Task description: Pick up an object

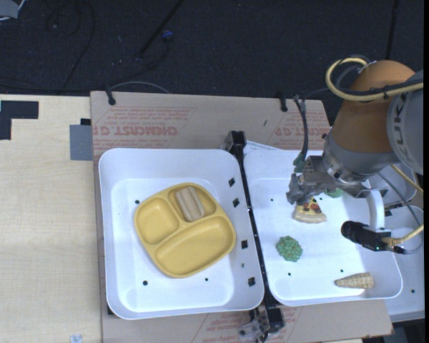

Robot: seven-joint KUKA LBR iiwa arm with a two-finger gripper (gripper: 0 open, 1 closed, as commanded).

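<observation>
**Arm low over the right bin**

The arm reaches in from the frame's right, its gripper [305, 191] down just above a pizza-slice toy [311, 212] in the right bin [329, 291]. Whether it grips is impossible to tell.

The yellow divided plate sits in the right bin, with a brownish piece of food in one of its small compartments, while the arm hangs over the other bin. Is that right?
Not quite: the camera view shows the yellow divided plate in the left bin, not the right. The brownish piece of food does lie in a small compartment, and the gripper hangs over the other bin.
</observation>
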